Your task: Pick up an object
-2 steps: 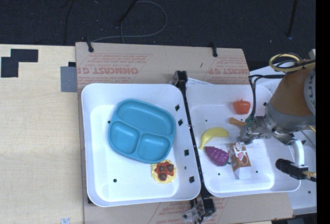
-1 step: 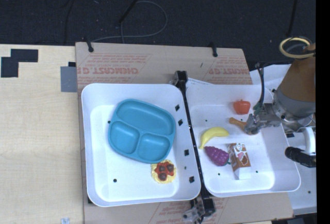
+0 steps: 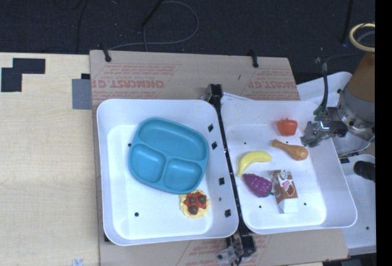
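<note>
Your robot's hand (image 3: 313,131) hovers at the right bin's (image 3: 334,212) far right edge, near a toy drumstick (image 3: 291,149) and tomato (image 3: 286,127) lying inside. You cannot tell how it is set, and nothing looks lifted yet, so the pick remains to do

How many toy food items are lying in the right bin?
5: tomato at the back, drumstick below it, banana mid-left, grapes in front, small carton beside the grapes.

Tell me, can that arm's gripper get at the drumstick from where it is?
Probably yes. The gripper hangs at the right bin's edge, just beside the drumstick, which lies apart from the tomato and banana, nothing over it.
</note>
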Robot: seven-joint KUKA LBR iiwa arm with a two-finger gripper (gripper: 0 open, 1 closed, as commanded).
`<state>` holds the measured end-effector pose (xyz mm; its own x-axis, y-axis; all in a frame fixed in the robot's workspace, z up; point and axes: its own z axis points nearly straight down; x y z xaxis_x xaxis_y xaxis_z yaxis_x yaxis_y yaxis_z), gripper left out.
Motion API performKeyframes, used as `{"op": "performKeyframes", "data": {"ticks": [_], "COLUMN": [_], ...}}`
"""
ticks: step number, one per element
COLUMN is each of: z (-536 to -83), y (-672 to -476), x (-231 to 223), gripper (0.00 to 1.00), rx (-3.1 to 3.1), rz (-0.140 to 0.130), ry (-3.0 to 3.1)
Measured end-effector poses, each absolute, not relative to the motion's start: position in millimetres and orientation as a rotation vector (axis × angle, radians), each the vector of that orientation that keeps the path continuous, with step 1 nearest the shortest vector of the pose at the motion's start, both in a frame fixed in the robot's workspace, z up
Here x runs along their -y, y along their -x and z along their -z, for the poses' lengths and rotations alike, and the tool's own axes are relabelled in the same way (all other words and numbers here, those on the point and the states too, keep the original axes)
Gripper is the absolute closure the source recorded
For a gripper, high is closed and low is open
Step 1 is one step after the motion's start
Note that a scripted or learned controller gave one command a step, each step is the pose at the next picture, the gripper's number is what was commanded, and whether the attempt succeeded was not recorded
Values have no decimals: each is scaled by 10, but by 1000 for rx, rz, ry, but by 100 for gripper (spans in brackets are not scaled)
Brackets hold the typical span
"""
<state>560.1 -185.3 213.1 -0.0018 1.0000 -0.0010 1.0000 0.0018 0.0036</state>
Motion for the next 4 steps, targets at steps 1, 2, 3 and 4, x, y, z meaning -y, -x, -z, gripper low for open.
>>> {"op": "performKeyframes", "data": {"ticks": [1,2,3,4], "z": [-2173,-2137,-2219,-2320], "y": [-5601,-5655,-5777,-5795], "x": [1860,1432,858,307], "gripper": [100,100,100,100], "rx": [-2225,-2228,-2230,-2229], "rz": [1,1,-2,-1], "ry": [-2220,-2220,-2217,-2218]}}
